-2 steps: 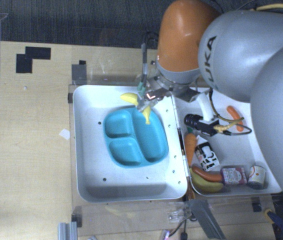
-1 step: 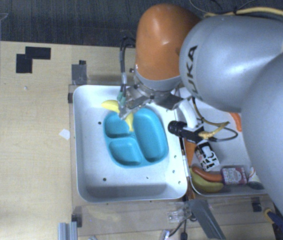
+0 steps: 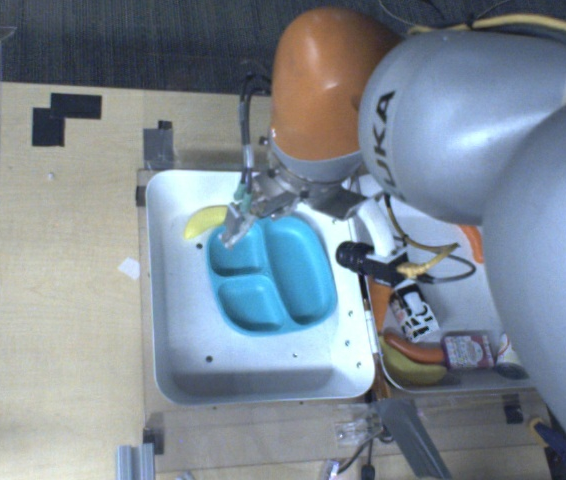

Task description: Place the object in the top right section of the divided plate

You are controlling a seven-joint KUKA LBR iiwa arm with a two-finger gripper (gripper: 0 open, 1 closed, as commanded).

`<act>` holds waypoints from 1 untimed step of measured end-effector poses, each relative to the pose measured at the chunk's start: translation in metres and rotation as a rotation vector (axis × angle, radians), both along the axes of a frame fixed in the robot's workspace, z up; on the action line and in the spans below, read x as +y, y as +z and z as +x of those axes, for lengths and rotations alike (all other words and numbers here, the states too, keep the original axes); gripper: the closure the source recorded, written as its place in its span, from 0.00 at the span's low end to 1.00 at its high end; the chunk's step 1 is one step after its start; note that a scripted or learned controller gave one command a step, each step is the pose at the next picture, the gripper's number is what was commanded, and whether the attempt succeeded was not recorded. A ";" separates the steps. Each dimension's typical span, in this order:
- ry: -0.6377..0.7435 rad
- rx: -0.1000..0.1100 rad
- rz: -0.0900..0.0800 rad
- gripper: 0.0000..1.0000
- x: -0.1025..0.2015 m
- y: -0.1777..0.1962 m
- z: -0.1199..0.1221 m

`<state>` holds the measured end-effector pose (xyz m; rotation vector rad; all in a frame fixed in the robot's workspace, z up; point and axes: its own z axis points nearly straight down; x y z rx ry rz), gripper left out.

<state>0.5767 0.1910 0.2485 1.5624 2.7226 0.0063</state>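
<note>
gripper [image 3: 235, 226] over blue divided plate [image 3: 270, 272] top-left edge; finger state unclear. yellow object [image 3: 204, 222] just outside plate rim. risk: object lands off plate.

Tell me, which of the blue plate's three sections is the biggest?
The long section on the right side of the blue plate, running its whole length. The other two are small pockets stacked beside it; the claw hangs over the upper one.

The divided plate [image 3: 268, 273] looks like smooth, glossy blue plastic — its bin [image 3: 178, 298] matt white plastic; the bench [image 3: 53, 298] resembles pale wood — the arm [image 3: 463, 128] satin grey.
</note>
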 end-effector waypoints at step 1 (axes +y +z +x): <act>0.002 -0.004 0.002 1.00 0.001 0.011 0.002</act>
